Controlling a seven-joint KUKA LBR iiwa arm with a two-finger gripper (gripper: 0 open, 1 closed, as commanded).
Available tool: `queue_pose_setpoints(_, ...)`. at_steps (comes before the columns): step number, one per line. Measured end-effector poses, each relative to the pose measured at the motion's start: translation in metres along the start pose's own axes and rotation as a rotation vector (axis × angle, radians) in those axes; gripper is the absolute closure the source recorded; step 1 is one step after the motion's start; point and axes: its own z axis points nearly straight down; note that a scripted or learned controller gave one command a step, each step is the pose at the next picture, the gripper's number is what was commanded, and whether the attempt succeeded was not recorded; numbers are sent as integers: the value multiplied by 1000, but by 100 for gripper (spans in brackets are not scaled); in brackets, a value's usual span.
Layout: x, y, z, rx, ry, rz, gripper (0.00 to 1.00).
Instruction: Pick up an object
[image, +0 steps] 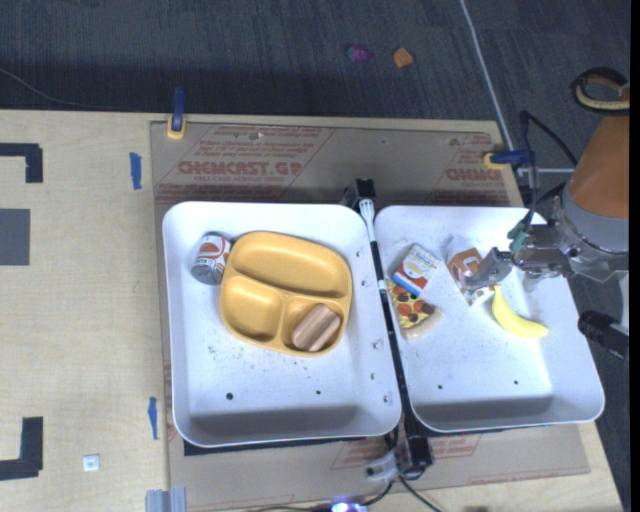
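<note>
Banana (517, 319) lies in the right bin (560, 395), right of centre, flat on the bin floor. Long axis runs from upper left, stem end by the hand, down to lower right. Slight curve, bowed toward the near-left.

Hand (487, 272) sits just off the banana's upper-left tip, close beside it, possibly touching; too small to say which. So the banana lies to the near-right of the hand, trailing away from it along its own length. Nothing seen between the fingers. Whether the hand is wide or narrow: cannot tell, the metal parts blur into one dark-grey cluster.

Just left of the hand, a small orange-brown round thing (463, 265), near the far side of the bin. Further left, a small white carton (419, 265) with a flat colourful packet (412, 306) just below it, both close to the divider between bins.

Left bin (200, 390) carries a yellow divided tray (285, 291), a sausage-like piece (316, 326) in its near-right compartment, and a tipped can (210, 257) against the tray's far-left edge. All well apart from the hand.

Judgement: the banana is the nearest candidate. A grasp would want the hand shifted down-right toward the fruit's middle, closing across the long axis, not along it.
</note>
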Motion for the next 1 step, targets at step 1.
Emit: queue_pose_setpoints(1, -33, 21, 144, -2, -1, 1, 0)
